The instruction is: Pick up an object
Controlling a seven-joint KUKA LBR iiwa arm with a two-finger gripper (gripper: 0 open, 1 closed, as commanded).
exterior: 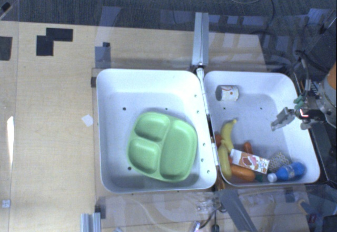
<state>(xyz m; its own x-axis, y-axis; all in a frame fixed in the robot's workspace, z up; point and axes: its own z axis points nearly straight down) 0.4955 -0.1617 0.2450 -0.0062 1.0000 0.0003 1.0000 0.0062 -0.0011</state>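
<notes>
We see even, soft overhead light. The white bins (152, 80) glow bright without harsh glare, the green divided plate (163, 146) casts a faint shadow, and fine detail looks slightly soft.

text: none legible | carton (249, 161): print too blurred to read | can (227, 93): label too small to read
</notes>
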